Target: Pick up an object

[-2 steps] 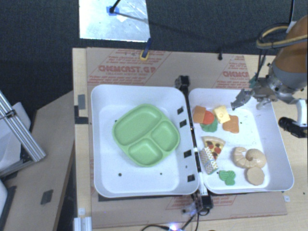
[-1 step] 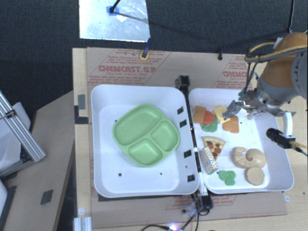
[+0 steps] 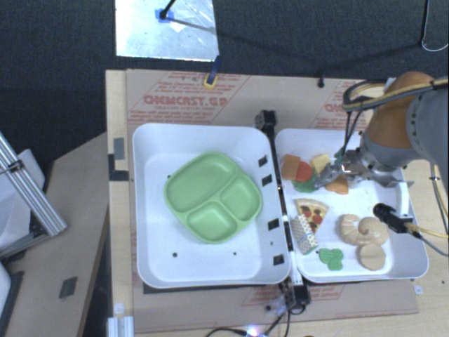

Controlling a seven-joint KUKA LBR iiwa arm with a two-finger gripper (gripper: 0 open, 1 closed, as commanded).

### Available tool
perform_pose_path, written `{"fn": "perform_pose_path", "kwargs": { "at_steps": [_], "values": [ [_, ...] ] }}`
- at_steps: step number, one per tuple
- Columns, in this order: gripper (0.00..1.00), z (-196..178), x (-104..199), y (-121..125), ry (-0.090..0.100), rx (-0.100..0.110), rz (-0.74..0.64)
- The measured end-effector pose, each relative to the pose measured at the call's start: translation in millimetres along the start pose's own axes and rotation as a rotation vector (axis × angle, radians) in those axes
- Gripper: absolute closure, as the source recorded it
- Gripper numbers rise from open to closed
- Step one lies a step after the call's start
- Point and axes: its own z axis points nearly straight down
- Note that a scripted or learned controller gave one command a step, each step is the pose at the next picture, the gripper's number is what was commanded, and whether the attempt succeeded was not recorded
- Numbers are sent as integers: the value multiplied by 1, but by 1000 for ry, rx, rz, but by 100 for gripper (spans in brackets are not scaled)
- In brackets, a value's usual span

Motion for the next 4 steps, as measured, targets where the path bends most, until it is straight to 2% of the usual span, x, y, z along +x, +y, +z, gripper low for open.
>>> {"fn": "perform_pose_path", "kwargs": {
  "at_steps": [1, 2, 3, 4],
  "values": [
    [0, 3, 0, 1, -1, -4, 1],
    [100, -8, 0, 2, -1, -7, 2],
    [100, -53, -6, 4, -2, -8, 2],
    [100, -116, -14, 5, -3, -11, 1]
  ]
}}
